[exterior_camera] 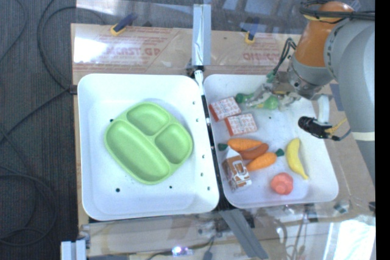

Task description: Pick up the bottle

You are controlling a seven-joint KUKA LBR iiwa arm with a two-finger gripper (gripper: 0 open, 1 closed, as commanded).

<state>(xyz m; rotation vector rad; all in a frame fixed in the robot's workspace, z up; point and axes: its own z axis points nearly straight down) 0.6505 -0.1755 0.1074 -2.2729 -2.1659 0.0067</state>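
Grey arm [356,79], with its orange band [318,39] above the wrist, stands highest in the view and reaches in from the right over the far end of the right bin [326,190]. Its gripper [271,93] sits low at that far end, directly over a green item [267,104] taken to be the bottle. The bottle lies on the bin floor, partly hidden beneath the gripper, with a small green end [242,97] showing to its left. Whether the gripper is released, clenched or grasping the bottle cannot be told from this view. Just nearside of the bottle lie two red-and-white boxes [224,108] [241,123], one beside the other. A black fitting [312,125] with a yellow lead hangs at the arm's side, over the bin's right part. Further nearside, three carrots [245,145] are bunched near the bin's middle, touching one another. A banana [296,157] lies to their right, apart from them. A small brown-and-white carton [236,172] lies below the carrots, near the left wall. A round red-orange fruit [281,183] rests toward the near right corner. The left bin [85,149] sits edge to edge with the right one and holds a green divided plate [148,142], set at an angle near its middle. Both bins rest on a brown board [152,52] bearing two yellow clips [124,23] [248,37].
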